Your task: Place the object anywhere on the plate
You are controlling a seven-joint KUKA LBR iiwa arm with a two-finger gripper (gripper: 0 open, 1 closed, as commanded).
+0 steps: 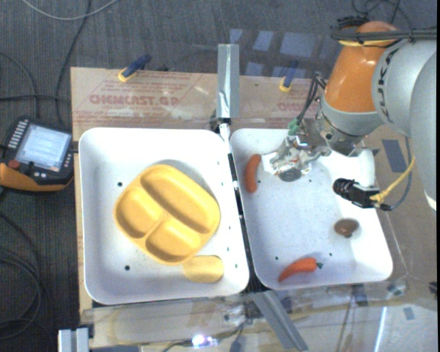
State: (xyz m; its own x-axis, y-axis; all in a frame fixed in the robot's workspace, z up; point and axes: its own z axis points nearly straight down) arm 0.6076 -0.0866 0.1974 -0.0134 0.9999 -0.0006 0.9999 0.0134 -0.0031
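Note:
A yellow plate with three compartments lies in the left bin. A pale yellow lump rests against the plate's near right edge, on the bin floor. In the right bin an orange-red sausage leans on the left wall, an orange carrot lies near the front, and a small brown lump sits at the right. My gripper hangs low over the back of the right bin, just right of the sausage and apart from it.
A metal divider rail runs back from between the bins. A black cable connector dangles from the arm over the right bin. A teach pendant lies left of the bench.

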